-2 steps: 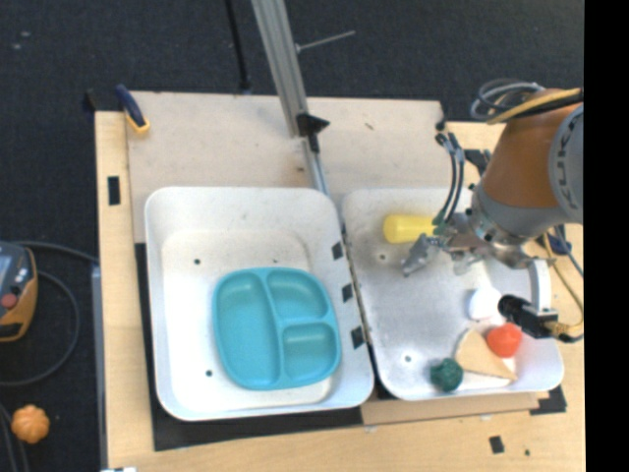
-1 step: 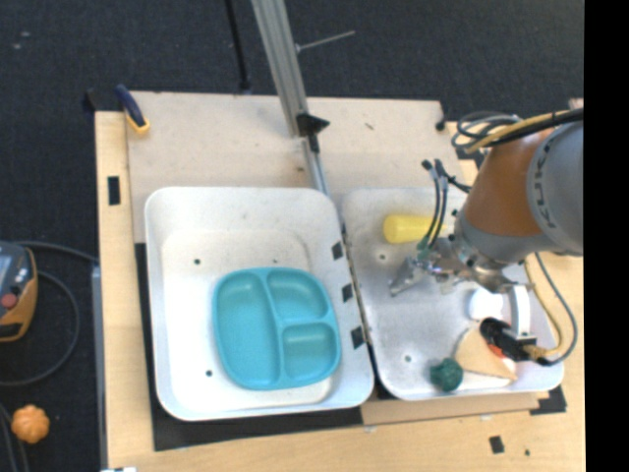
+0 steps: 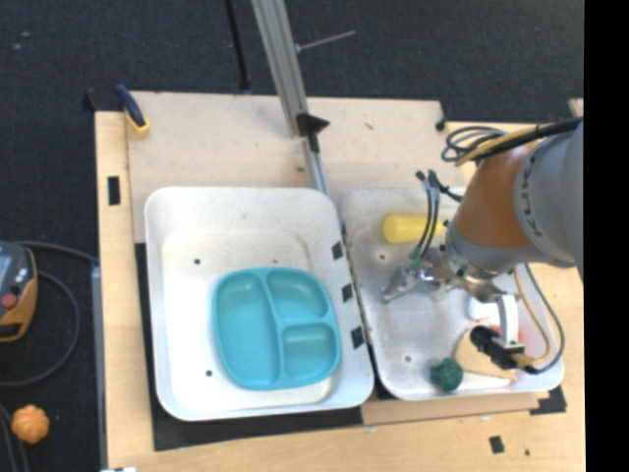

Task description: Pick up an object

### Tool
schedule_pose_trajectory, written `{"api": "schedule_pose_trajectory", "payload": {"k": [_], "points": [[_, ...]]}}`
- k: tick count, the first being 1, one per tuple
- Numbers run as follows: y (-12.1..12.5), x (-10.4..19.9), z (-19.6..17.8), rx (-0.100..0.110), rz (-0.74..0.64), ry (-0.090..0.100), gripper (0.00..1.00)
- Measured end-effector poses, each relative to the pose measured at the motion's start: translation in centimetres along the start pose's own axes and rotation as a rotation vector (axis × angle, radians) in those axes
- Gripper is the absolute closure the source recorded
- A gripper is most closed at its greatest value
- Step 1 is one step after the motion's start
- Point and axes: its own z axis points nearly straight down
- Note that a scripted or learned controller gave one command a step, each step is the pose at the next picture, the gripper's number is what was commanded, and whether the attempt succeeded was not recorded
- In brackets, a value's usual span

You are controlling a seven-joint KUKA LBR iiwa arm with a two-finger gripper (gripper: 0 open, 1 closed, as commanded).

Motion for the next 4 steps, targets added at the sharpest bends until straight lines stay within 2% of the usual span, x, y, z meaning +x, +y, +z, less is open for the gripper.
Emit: {"api": "schedule_pose_trajectory", "payload": {"k": [1,3,4], "points": [[0.2,-0.1,-1.3,-0.005,0.005,0.001,1.0],[-0.1,-1.7,-13.6,-0.007,0.004,-0.002,1.0],[0.1,-0.8,-18.9,-0.008,-0.006,-0.001,1.0]]}}
